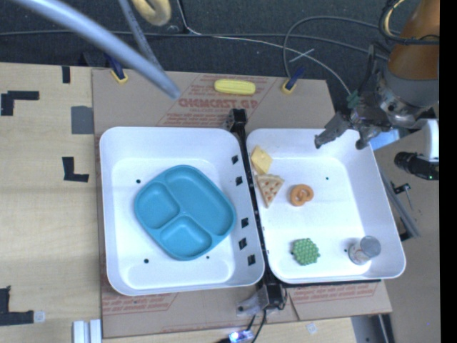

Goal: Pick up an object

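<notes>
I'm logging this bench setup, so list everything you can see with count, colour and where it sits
bins: two, white, shallow, side by side on the bench
divided tray: one, blue, three compartments, in the left bin
cheese wedge: one, yellow, right bin, by the left wall
waffle piece: one, tan, right bin, just below the cheese wedge
pretzel-like piece: one, orange, middle of the right bin
round bumpy piece: one, green, right bin, near the front wall
small cylinder: one, grey metallic, right bin, front right corner
banana-shaped piece: one, yellow, on the cardboard behind the bins
arm: one, grey with an orange band, at the right
gripper: one, dark, fingers spread, over the right bin's back right corner, holding nothing
</notes>
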Available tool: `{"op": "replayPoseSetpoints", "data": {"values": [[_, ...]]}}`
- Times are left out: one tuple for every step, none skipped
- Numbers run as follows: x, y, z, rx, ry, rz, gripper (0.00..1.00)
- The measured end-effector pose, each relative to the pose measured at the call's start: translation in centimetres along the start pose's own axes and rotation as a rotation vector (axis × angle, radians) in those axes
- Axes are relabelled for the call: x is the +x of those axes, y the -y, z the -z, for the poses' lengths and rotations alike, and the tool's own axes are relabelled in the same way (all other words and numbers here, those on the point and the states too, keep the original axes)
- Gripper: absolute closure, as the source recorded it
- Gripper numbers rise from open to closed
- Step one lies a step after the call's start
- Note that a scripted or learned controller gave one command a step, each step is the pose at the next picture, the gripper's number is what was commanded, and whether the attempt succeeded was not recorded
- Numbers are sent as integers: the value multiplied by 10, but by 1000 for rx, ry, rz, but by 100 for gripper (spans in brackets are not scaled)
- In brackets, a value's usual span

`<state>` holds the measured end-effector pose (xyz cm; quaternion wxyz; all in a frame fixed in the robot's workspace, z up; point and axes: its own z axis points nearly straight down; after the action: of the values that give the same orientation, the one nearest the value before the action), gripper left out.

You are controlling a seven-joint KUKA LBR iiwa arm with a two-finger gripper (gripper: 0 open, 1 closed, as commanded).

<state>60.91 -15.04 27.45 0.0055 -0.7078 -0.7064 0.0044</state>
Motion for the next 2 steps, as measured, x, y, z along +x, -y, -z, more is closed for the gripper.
{"op": "replayPoseSetpoints", "data": {"values": [[1,-2,8,-13,2,3,0],[3,-4,-36,-9,2,3,0]]}}
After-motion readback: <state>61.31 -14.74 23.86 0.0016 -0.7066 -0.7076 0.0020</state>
